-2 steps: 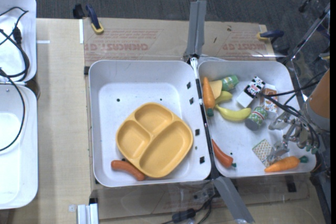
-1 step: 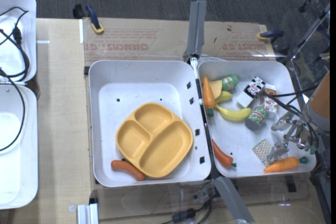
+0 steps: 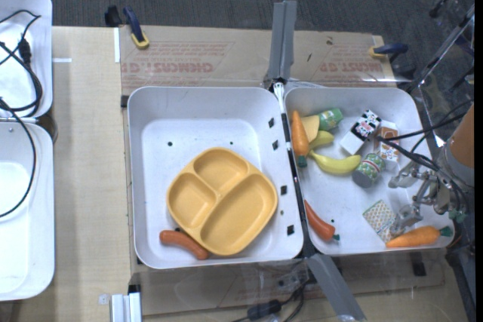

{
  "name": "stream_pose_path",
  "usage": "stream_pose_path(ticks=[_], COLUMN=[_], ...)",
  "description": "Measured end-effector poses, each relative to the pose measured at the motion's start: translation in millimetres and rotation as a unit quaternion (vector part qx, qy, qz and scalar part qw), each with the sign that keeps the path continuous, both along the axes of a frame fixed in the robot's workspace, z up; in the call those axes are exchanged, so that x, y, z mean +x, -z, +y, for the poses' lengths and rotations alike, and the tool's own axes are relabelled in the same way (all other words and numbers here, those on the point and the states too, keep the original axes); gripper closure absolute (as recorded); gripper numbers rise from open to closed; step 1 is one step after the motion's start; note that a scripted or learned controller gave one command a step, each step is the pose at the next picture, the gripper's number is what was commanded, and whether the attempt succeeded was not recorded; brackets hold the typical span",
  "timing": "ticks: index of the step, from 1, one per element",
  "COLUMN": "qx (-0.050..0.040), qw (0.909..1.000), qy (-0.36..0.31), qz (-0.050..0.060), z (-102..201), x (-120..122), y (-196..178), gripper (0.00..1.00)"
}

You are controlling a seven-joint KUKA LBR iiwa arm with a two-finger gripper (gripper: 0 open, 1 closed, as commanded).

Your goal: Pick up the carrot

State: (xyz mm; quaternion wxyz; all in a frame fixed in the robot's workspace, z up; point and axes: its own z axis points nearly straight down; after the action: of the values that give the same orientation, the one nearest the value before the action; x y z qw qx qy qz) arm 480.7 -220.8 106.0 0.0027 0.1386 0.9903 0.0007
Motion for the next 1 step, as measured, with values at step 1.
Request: stream_pose_path(ticks=[1], qx=[0.0002], qw=[0.9908], qy=[-0.135], qz=[0.001], z=[-0.2], x=[-1.1], y=[5.1], gripper=[0.00])
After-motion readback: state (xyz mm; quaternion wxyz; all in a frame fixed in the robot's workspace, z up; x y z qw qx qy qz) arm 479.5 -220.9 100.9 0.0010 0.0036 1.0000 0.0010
